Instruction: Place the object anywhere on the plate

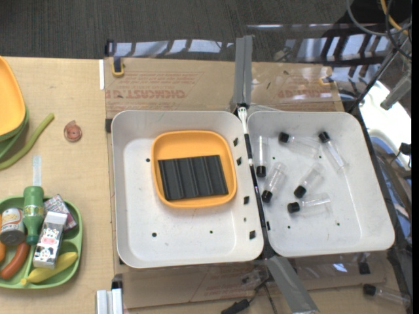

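An orange plate [193, 140] with rounded corners lies in the upper middle of the left white bin [190, 241]. A dark grey ribbed rectangular block [194, 177] rests flat on the plate and covers most of its inside. In the right white bin [347, 231] lie several clear tubes with black caps [308, 182], scattered over the bin's upper left half.
To the left of the bins, a green tray [69, 267] on the wooden bench holds toy food and a green bottle. An orange bowl [10, 106] sits at the far left edge. Cardboard [170, 87] lies behind the bins. A metal bar [243, 70] stands between them.
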`<action>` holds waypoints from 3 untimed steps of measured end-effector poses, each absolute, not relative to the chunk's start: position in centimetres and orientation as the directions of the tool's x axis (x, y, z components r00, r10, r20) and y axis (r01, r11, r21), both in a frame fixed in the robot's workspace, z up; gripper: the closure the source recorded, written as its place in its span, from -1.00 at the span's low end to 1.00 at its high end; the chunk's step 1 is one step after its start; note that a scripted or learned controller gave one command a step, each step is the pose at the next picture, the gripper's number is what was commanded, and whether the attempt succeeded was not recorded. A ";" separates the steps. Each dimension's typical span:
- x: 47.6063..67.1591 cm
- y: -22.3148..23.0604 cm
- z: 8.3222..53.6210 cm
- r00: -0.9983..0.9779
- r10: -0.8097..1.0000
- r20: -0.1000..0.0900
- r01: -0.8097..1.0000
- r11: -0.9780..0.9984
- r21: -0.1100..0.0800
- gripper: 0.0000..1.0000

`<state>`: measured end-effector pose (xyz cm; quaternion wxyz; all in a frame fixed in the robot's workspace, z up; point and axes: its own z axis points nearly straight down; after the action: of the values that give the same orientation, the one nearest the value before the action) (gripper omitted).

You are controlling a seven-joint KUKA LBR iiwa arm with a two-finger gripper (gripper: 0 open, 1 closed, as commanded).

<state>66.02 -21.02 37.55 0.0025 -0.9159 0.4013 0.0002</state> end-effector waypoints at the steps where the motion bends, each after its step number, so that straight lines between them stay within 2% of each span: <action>1: 65.3 -19.6 35.4 0.898 -0.439 -0.002 -0.439 -0.898 -0.004 -1.00; 2: 66.0 -21.9 27.7 0.969 -0.248 0.000 -0.248 -0.969 -0.005 -1.00; 3: 66.0 -21.8 22.5 0.981 -0.196 0.000 -0.196 -0.981 -0.005 -1.00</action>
<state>66.00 -21.85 22.54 0.0023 -0.9951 0.0985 -0.0003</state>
